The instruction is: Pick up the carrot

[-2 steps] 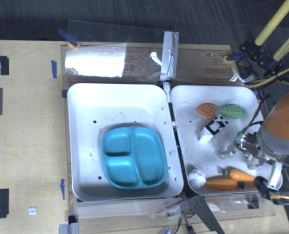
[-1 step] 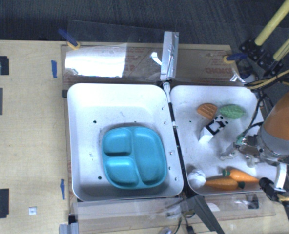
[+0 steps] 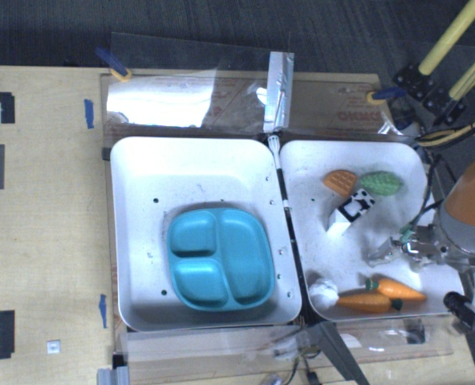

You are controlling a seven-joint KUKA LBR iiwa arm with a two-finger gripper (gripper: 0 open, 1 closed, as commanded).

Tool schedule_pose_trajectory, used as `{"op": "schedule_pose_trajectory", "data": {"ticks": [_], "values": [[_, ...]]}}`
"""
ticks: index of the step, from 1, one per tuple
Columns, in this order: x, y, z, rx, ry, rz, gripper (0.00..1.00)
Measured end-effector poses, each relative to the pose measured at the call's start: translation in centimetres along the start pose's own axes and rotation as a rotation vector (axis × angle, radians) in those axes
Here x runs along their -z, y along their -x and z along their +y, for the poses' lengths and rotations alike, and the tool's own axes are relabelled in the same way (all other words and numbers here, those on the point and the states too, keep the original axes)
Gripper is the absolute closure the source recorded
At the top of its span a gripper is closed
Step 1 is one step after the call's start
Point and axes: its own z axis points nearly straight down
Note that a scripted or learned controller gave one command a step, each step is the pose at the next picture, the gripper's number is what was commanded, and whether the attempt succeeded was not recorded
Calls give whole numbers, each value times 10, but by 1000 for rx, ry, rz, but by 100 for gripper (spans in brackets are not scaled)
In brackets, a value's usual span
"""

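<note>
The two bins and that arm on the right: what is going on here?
A grey robot arm reaches in from the right, its gripper over the right bin, just above the carrot lying near the front edge. Nothing shows between its fingers, so the carrot is not yet picked up. Beside the carrot lies a second orange piece; a green leaf-shaped toy sits at the back. The left bin holds a blue divided tray.

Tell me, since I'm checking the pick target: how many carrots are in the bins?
2, both in the right bin near its front edge: one carrot with green top, a second carrot just before it, touching.
</note>
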Motion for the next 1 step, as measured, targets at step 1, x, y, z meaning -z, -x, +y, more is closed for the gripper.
{"op": "schedule_pose_trajectory", "data": {"ticks": [1], "values": [[-1, -7, -2, -18, 9, -16, 0]]}}
